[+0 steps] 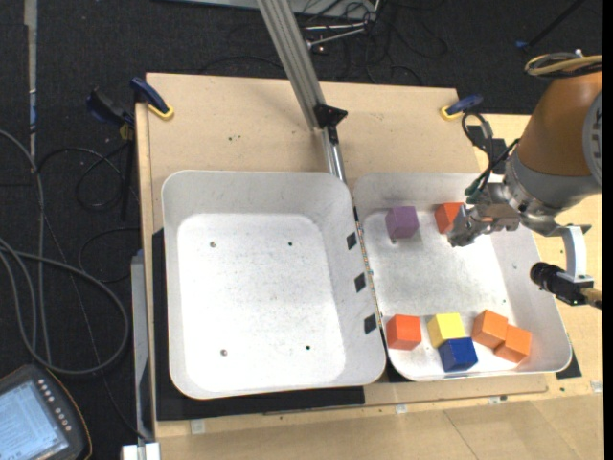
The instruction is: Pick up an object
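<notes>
Camera view looks down on a bench (pixel 249 113) that bears two white bins side by side. The left bin (pixel 192 286) is the larger thing; the right bin (pixel 479 286) holds all the small blocks. The grey arm (pixel 565 151) reaches in from the right, and its gripper (pixel 464 230) is low in the far part of the right bin, just beside an orange block (pixel 446 217). Whether it is apart or closed I cannot tell, because the wrist hides it. Near them lies a purple block (pixel 402 222). Along the near wall stand another orange cube (pixel 404 331), a yellow cube (pixel 445 328), a blue cube (pixel 459 354) and two more orange blocks (pixel 504 335), touching each other. The orange block by the gripper looks light and stiff, probably a little smooth. I judge it is best taken on two opposite flat sides, near the middle.
</notes>
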{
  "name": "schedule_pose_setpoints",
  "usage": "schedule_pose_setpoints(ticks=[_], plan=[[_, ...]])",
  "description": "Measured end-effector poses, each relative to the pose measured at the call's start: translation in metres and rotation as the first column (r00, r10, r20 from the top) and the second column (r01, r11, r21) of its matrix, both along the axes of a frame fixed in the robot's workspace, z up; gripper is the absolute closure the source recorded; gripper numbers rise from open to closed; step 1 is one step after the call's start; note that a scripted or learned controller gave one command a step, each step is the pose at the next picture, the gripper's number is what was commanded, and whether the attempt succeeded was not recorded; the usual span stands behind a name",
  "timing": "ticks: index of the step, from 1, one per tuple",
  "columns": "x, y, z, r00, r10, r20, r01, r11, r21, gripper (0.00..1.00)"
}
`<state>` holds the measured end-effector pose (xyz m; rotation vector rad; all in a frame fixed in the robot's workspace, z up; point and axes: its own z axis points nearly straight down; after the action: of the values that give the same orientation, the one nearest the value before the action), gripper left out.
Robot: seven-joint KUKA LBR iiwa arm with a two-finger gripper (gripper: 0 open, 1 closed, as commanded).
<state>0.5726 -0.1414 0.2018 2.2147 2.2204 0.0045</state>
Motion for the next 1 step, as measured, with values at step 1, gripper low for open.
schedule_pose_setpoints(ticks=[1], plan=[[0.0035,-0.0052,0.0627,1.0,0.0,0.002,0.0,1.0,-0.001,1.0]])
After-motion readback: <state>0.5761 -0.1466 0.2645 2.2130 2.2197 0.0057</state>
